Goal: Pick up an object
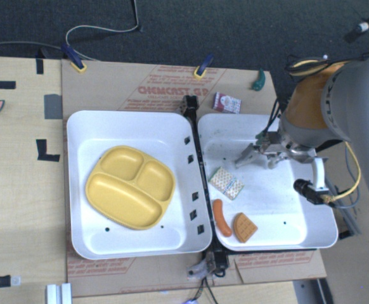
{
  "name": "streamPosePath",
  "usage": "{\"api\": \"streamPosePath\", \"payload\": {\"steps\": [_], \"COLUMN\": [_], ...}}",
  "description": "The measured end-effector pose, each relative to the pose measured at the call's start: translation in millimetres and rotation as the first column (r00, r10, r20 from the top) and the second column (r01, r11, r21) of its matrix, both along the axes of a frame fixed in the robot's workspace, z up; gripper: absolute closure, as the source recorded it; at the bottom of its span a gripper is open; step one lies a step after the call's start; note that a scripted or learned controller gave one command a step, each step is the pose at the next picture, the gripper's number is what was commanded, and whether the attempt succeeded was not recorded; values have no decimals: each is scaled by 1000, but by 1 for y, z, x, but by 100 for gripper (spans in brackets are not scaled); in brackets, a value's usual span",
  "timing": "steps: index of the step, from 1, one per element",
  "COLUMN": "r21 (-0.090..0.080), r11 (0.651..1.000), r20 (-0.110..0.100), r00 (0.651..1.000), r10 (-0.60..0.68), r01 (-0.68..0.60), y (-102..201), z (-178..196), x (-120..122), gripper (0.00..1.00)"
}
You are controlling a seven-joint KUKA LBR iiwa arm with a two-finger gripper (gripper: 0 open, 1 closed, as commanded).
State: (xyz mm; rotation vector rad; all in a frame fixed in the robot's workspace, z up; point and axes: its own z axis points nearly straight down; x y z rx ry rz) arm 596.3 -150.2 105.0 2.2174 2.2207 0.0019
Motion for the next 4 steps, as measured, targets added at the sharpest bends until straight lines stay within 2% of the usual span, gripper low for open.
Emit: {"api": "streamPosePath", "payload": {"steps": [1, 2, 3, 4], "r21": [1, 1, 3, 3], "r11": [1000, 1000, 1000, 1000], "r20": [-1, -1, -3, -3], "r00": [1000, 1000, 1000, 1000], "r10": [1, 1, 3, 3], "r01": [-1, -1, -3, -3], "y": [1, 1, 2, 2], "z": [9, 9, 18, 18], "x": [0, 0, 0, 0], "gripper": [100, 0, 100, 0]}}
